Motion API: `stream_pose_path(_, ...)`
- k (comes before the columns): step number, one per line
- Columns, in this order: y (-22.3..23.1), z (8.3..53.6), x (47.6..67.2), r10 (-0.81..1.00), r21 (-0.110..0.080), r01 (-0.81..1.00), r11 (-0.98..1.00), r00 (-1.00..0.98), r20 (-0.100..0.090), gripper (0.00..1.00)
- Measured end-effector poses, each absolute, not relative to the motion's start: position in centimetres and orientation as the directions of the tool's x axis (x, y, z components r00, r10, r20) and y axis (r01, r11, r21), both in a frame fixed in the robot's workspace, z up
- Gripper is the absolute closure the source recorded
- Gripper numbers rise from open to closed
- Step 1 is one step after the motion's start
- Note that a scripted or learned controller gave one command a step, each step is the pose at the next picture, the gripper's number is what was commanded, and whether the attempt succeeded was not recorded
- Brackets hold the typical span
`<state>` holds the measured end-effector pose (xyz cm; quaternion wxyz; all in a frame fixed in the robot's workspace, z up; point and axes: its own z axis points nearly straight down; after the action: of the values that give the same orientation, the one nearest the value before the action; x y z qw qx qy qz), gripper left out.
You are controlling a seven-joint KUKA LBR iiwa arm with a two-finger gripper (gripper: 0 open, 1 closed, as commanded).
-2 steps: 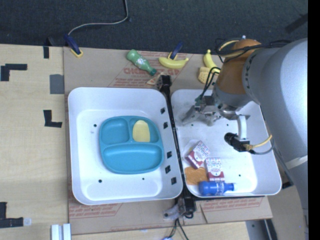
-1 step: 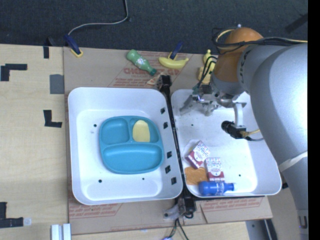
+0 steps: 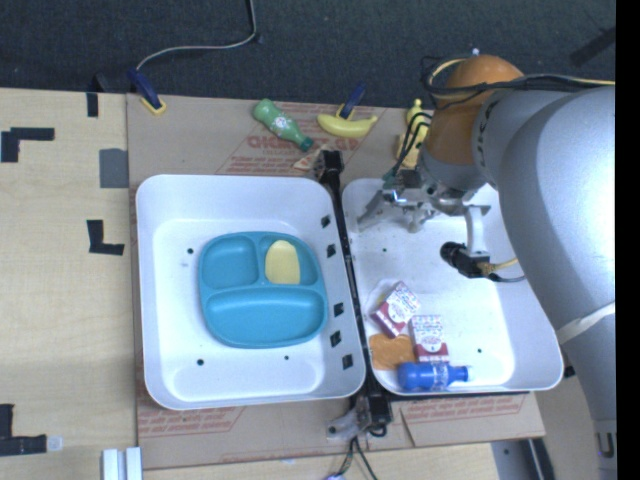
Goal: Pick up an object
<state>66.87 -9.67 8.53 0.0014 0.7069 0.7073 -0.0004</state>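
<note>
Two white bins sit side by side on your bench point(image 3: 60, 268). Left bin point(image 3: 165, 268) holds a blue divided plate point(image 3: 262, 290) w/ a yellow piece point(image 3: 283, 263) in its upper-right compartment. Right bin point(image 3: 500, 338) has a cluster near its front-left corner: two small red-and-white packets point(image 3: 397, 308) point(image 3: 429, 334) touching each other, an orange flat piece point(image 3: 391, 351) just beside them, and a blue bottle point(image 3: 432, 375) lying on its side at the front. Your tool point(image 3: 405, 211) is over the rear part of the right bin, well apart from that cluster; nothing shows between its fingers, and you can't tell if they're spread or closed. Behind the bins on the cardboard: a green bottle point(image 3: 281, 124) and a yellow banana point(image 3: 346, 124).
</note>
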Motion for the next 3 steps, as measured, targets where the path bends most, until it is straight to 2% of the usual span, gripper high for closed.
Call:
stream_pose_path(1, -10.3, 8.6, 65.3, 1.000, 0.002, 1.000, 0.001, -0.001, -0.002, 0.00)
stream_pose_path(2, -10.4, 8.6, 65.6, 1.000, 0.001, 1.000, 0.002, -0.002, -0.001, 0.00)
stream_pose_path(3, -9.7, 8.5, 66.9, 1.000, 0.002, 1.000, 0.001, -0.001, 0.000, 0.00)
